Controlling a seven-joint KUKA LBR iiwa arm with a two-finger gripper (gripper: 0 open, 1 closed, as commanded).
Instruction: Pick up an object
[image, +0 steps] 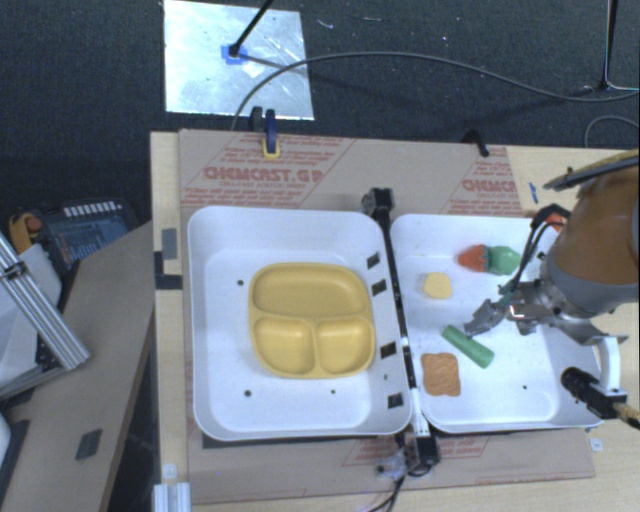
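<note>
2 shallow white bins sit side by side on the tabletop (165, 330). Nearest in the right bin (500, 405) lies a brown, toast-like piece (441, 373), and just beyond it a green cylinder (468, 346) lies at a slant. The claw (490, 316) hangs just above and beside that cylinder's far end, gripping nothing; whether it is open or closed I cannot tell. Farther back rest a small pale yellow piece (437, 286) and an orange and green toy (489, 259). The left bin (215, 300) holds a yellow tray (310, 318) with 3 compartments.
</note>
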